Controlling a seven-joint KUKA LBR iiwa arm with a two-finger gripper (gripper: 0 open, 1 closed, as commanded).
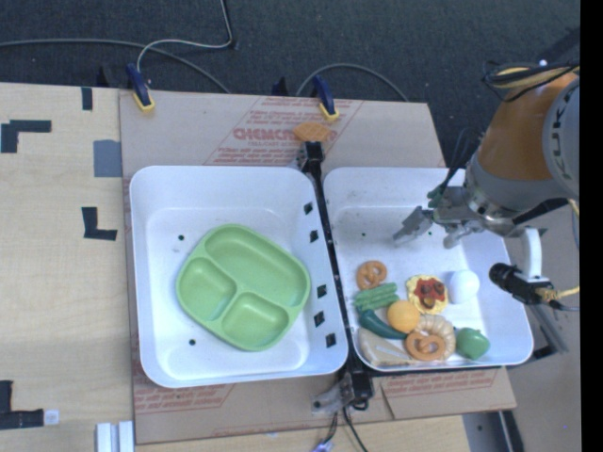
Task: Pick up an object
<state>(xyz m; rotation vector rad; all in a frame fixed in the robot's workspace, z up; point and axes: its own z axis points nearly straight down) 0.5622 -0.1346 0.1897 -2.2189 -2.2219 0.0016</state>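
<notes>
1. The grey arm with its orange band (528, 130) reaches in from the right and hangs over the right bin (358, 201).
2. The claw (435, 227) sits above the bare back part of that bin — its two fingers are spread apart, with nothing between them.
3. The things to pick lie in a cluster at the front of the right bin, apart from the claw: a pretzel (371, 274), a green pod (376, 297), an orange ball (402, 316), a small pizza piece (428, 292), a white egg (463, 284), a ringed doughnut (429, 340) and a green pepper-like piece (472, 344).
4. The left bin (151, 252) holds a green divided plate (242, 286), lying flat near its middle.
5. Both bins rest on a cardboard sheet (226, 135) on the bench — two clamps (141, 89) pin its far edge.
</notes>
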